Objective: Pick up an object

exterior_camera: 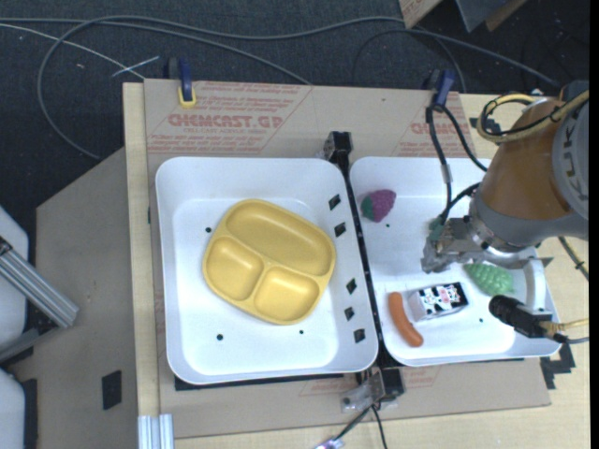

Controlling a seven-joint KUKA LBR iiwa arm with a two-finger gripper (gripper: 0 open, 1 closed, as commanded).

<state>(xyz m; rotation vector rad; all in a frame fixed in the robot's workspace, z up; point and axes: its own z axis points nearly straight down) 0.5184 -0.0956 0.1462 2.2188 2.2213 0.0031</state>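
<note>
A: What is in the 2 bins?

B: The left bin [168,251] has 1 yellow plate [270,260] with 3 compartments, lying flat near its middle. The right bin [412,181] has 4 small things: a purple lump [379,204] with green on it near the far wall, an orange stick [404,318] by the near-left corner, a white box [440,300] with black and red print just beside the stick, and a green thing [491,277] to the box's right.

A: What is the green thing?

B: Hard to say. The arm [524,171] covers part of it, and what shows is a pale, ribbed patch. The purple lump is too small to name either.

A: And the gripper?

B: The gripper [445,249] is over the right bin's middle, just past the box's far edge, between the purple lump and the green thing. It reads as a grey, blurred mass against the white floor. I cannot tell whether it is open or closed, or whether it has hold of anything.

A: Does it touch the box?

B: They sit very close in this view, but from the slant I cannot tell contact from a gap. The print on the box is also too small to read.
</note>
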